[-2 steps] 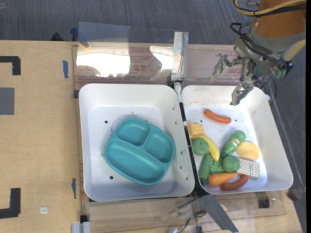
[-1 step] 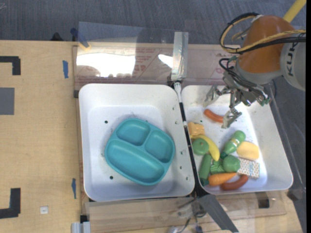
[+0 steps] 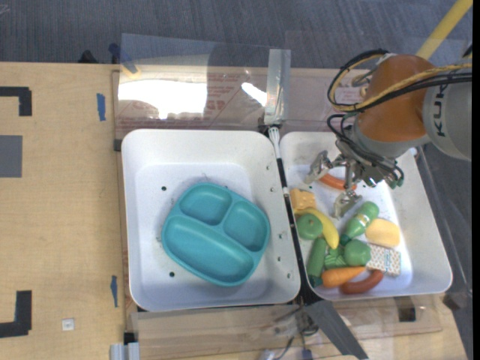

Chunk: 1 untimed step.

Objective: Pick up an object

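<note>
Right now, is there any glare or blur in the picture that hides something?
In the camera view, strong glare whitens the clear panel behind the left bin; the gripper over the right bin looks soft, so its fingers are hard to read.

Your arm (image 3: 442, 118) runs off the right edge, so its base is cut from view. The orange band (image 3: 394, 100) and wrist sit over the hand (image 3: 346, 182) and cover its upper part; whether it grips anything you cannot tell. An orange-red piece (image 3: 332, 179) beside the hand is mostly covered and too small to name. Below the hand, the toy food (image 3: 346, 246) overlaps, hiding the lower pieces. The bench (image 3: 52, 216) is cut at left and bottom.
</note>
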Each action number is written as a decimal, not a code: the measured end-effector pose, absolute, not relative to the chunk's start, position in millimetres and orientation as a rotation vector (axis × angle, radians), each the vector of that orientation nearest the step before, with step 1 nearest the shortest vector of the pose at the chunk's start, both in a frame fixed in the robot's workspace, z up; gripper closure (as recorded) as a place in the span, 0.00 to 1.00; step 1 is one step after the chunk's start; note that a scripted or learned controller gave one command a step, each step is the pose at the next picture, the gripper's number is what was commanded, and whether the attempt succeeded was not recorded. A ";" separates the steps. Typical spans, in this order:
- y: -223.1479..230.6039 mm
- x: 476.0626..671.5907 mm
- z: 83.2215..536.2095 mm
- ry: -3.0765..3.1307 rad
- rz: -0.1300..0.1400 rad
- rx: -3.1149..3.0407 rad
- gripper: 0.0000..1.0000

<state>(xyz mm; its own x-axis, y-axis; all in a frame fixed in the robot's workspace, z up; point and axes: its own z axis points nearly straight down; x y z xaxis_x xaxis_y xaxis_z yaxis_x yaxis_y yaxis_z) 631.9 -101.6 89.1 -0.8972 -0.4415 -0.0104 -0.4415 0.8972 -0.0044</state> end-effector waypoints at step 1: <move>-160.8 646.4 114.5 3.042 -0.007 -0.742 0.00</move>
